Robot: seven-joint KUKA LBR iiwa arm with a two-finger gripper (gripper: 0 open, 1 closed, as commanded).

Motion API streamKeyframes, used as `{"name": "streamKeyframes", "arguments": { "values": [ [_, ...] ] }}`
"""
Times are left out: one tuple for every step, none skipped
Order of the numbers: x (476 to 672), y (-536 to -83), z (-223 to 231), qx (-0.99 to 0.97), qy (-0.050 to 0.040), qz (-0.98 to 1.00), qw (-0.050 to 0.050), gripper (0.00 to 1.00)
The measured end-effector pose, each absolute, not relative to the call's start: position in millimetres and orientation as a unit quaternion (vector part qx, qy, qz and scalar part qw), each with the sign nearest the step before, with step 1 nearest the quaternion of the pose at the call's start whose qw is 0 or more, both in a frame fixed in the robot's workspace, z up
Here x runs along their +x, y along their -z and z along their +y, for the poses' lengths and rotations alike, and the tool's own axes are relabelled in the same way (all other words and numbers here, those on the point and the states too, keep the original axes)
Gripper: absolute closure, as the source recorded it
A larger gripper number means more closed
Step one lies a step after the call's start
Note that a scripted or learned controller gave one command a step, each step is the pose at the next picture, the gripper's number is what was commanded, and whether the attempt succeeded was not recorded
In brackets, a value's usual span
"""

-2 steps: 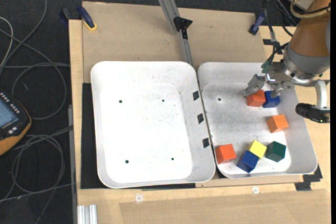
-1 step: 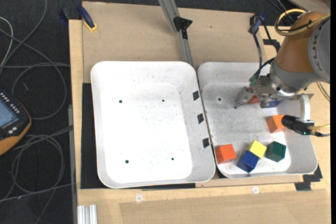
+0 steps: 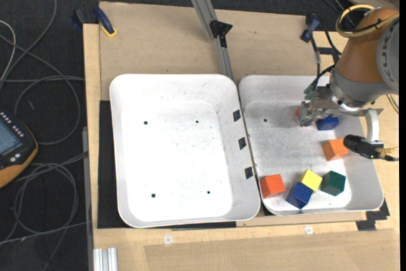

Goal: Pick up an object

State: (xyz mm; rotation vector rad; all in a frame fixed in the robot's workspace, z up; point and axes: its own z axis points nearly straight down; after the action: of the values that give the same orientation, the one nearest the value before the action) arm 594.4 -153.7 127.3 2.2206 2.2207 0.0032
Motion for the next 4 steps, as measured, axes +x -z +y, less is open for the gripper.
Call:
{"name": "streamKeyframes", "arguments": {
  "values": [
    [593.1, -171, -153, 0.707, -0.0017, 0.707, 0.002, 1.00],
    [594.5, -204, -154, 0.707, -0.0015, 0.707, 0.002, 1.00],
    [590.9, -207, -92, 0.705, -0.0012, 0.710, -0.002, 1.00],
    [583.2, -209, -48, 0.705, -0.0007, 0.709, -0.002, 1.00]
  ]
}}
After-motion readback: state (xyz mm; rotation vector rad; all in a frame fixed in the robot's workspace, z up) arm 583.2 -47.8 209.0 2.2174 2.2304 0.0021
